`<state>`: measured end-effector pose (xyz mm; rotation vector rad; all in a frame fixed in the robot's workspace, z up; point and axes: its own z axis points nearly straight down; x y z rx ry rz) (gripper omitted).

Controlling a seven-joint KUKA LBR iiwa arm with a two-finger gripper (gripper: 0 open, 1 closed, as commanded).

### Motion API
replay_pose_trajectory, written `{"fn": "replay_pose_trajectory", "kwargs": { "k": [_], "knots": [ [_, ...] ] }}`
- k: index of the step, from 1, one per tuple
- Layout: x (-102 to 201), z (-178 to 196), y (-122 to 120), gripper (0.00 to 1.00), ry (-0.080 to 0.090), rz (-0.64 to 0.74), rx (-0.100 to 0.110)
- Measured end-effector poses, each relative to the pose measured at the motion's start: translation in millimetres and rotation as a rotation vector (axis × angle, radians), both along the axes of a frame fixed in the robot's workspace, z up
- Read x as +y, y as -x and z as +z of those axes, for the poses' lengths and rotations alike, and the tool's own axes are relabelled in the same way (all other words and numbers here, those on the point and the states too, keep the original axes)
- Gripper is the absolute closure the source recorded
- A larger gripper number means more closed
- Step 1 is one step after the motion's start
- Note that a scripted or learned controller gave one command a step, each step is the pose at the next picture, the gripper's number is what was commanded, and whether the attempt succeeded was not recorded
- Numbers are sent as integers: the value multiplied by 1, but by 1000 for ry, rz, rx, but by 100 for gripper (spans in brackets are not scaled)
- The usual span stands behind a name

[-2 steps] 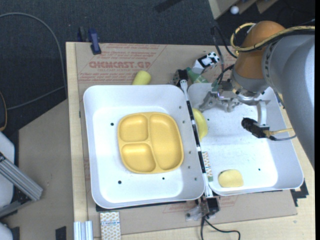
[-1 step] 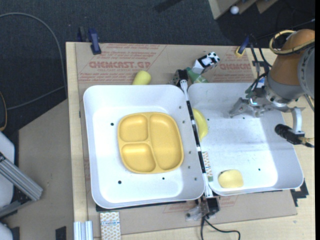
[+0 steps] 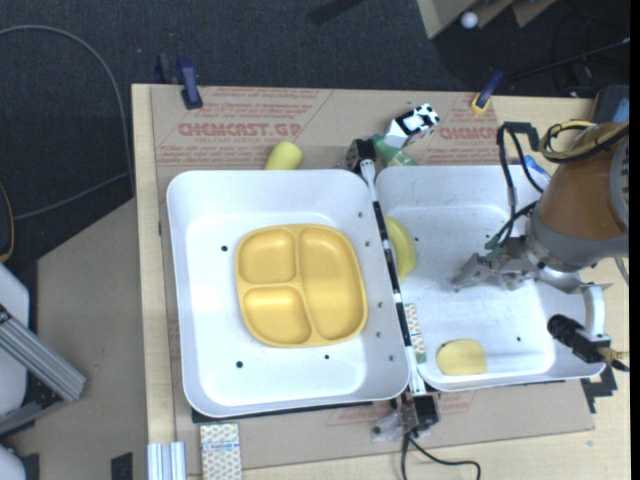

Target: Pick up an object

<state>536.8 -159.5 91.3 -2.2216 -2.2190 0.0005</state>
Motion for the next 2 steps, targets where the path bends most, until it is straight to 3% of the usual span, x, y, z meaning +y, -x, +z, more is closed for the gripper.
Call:
{"fn": "replay_pose_trajectory", "kwargs": {
  "k": [1, 2],
  "knots": [
    [-37, 6, -64, 0, 2, 1, -3],
    [-36, -7, 38, 0, 1, 0, 0]
  ]
}}
